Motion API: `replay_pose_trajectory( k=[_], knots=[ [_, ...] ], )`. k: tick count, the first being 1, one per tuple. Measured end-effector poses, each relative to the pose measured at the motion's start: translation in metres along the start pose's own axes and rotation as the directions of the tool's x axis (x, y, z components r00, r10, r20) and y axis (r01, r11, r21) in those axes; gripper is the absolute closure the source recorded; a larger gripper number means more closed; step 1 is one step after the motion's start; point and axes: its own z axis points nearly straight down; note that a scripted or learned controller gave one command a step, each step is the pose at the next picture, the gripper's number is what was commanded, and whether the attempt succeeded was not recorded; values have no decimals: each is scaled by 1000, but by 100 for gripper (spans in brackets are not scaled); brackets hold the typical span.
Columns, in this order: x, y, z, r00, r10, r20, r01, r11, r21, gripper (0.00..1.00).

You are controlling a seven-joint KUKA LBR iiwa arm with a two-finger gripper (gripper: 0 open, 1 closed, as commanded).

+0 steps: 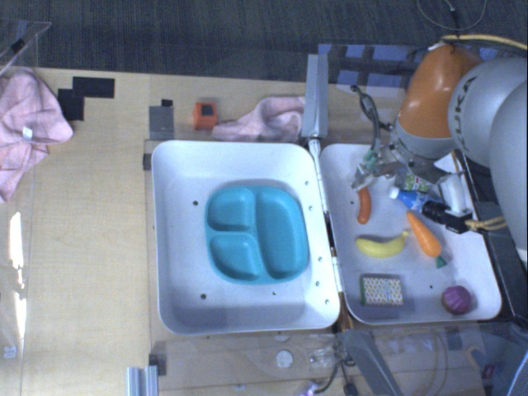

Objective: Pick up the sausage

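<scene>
Bench (82, 246): pale wood top, dark ribbed floor beyond its far edge. Two shallow white bins sit side by side on it, touching along a shared seam.

Arm (495, 114): grey body with orange band, enters from the right and covers the far right corner of the right bin.

Left bin (177, 287): holds one blue divided plate (256, 232) near its middle, three compartments, nothing seen in them.

Pink cloth (29, 126) lies at the bench's left edge. A second pink cloth (264, 120) is bunched just beyond the left bin's far edge, beside an upright grey post (312, 97). A small orange block (205, 114) sits left of that cloth.

Right bin (346, 304): contents as follows.
- Carrot (423, 234), orange, slanted, right of centre, leaf end toward the near right.
- Banana (382, 246), yellow, lying across the bin's middle, its tip close to the carrot.
- Sponge (382, 289), speckled rectangle, near the bin's near edge.
- Purple item (456, 299), rounded, in the near right corner.
- Sausage (364, 207), small orange-red, lying lengthwise toward the bin's far left part, just beyond the banana.

Gripper (368, 172): over the far part of the right bin, directly beyond the sausage's far end. Fingers appear parted, pointing down toward the sausage; nothing seen between them. Contact with the sausage cannot be told.
</scene>
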Motion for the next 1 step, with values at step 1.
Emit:
replay_pose_trajectory(
  k=[1],
  knots=[
    [64, 45, -77, 997, -81, -2, 81, 997, 4, 100]
  ],
)
